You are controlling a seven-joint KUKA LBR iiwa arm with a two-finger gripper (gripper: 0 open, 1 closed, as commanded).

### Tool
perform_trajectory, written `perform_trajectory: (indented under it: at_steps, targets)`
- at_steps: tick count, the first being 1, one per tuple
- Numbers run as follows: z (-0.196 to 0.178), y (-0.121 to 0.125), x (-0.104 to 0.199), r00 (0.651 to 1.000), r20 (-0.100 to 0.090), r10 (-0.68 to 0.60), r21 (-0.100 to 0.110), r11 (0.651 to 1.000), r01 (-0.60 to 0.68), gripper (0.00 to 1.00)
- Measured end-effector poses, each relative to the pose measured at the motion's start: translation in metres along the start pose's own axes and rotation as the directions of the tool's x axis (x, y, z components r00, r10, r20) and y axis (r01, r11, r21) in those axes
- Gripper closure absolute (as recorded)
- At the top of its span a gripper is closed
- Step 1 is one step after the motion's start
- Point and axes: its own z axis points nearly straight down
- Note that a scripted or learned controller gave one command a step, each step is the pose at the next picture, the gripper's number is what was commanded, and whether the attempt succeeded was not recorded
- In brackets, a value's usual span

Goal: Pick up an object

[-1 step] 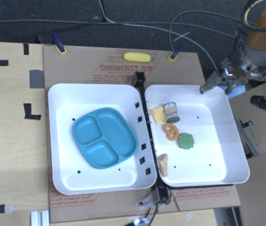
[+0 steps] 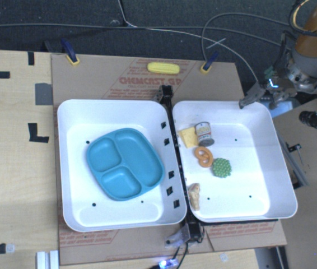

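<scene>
The hand (image 2: pixel 256 98) waits above the far right corner of the right bin (image 2: pixel 259 203), holding nothing, perhaps to approach the small can (image 2: pixel 204 133); its opening I cannot tell.

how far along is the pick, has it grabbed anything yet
Nothing looks done yet. The gripper sits at the far right corner of the right bin, with no object seen between its fingers. The small can, pretzel, green ball and yellow block all lie in that bin. Reaching down, grasping and lifting one is what's left.
</scene>
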Motion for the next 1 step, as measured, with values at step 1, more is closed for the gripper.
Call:
perform_trajectory:
  at_steps: [1]
  targets:
    - [0.0456, -0.0041, 0.0059, 1.000, 0.000, 0.000, 0.004, 1.000, 0.000, 0.00]
